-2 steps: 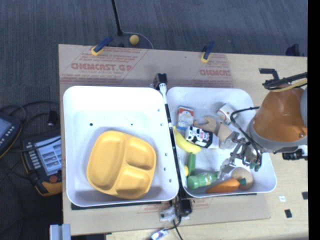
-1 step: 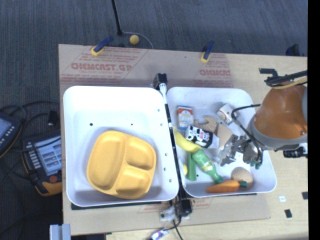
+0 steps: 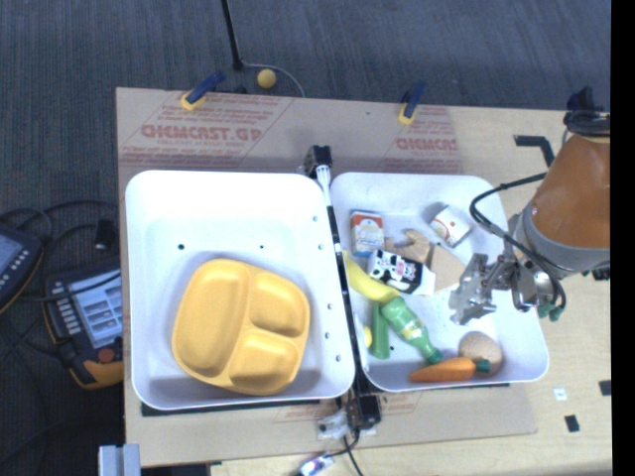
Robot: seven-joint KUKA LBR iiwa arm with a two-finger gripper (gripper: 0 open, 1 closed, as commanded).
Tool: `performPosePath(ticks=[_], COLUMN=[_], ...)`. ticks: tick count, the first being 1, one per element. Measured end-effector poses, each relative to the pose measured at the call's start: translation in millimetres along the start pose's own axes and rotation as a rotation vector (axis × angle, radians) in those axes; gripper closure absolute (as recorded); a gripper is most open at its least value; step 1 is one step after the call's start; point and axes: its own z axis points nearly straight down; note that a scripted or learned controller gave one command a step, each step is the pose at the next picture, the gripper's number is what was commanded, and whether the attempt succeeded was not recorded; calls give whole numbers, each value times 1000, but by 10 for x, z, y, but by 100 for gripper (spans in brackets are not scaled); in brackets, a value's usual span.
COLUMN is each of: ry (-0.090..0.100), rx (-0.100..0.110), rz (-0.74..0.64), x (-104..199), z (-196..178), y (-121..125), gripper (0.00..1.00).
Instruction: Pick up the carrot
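the right bin [image 3: 541,360] is the landmark here; it is a shallow white tray of smooth plastic with rounded corners. at its near rim lies the carrot [image 3: 444,370], a short orange cone, smooth and a little glossy, with a small green end turned to the right. it lies flat, almost along the rim. just behind this end sits a round beige thing [image 3: 480,346] with a dull skin, maybe a potato, touching or nearly touching the carrot. left of the carrot, inside the same bin, a green plastic bottle [image 3: 408,327] lies tilted, and beside it a yellow banana [image 3: 365,284] curves along the left wall.

above the middle of the bin hangs the gripper [image 3: 474,297], grey metal with thin fingers, apart from the carrot; if it is wide or narrow, i cannot tell.

farther in the bin stand a small box [image 3: 367,233] with orange print, a black-and-white carton [image 3: 396,269] and a small white cup [image 3: 449,225].

left of the right bin is the second white bin [image 3: 159,206], holding a matte yellow tray [image 3: 241,323] with compartments.
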Motion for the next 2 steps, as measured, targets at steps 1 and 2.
performPosePath(ticks=[1, 2], ry=[5, 9], rx=[-1, -2], rz=[-1, -234], x=[11, 34], z=[19, 552], y=[5, 41], gripper=[0, 0])
